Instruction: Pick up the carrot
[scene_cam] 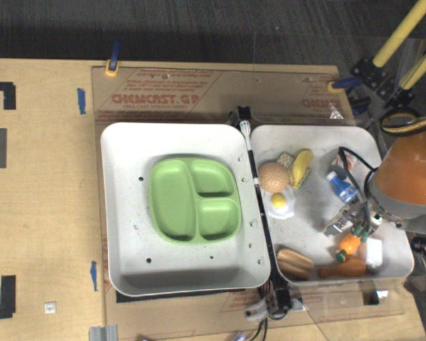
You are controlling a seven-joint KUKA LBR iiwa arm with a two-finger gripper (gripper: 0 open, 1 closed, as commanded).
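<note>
Carrot [348, 245]: lying near the right bin's [319, 212] front right corner.
Gripper [349, 222]: hovering just above the carrot.
Jaws: can't tell whether apart or together.

Robot lab — plywood bench [42, 212] with tape marks [81, 100], clamps [113, 57], two white bins [121, 155].

Two white bins side by side on a brown board [220, 91] with red print. Left bin [128, 212] has a green divided plate [195, 199] sitting in the middle. Right bin [309, 219] is the messy one: banana [300, 168] near the top, an egg-ish tan ball [273, 177] right beside it, a fried egg [280, 203] just below that, and a bread roll [294, 262] down at the front edge. Blue tape bits [81, 100] on the bench, left.
</note>
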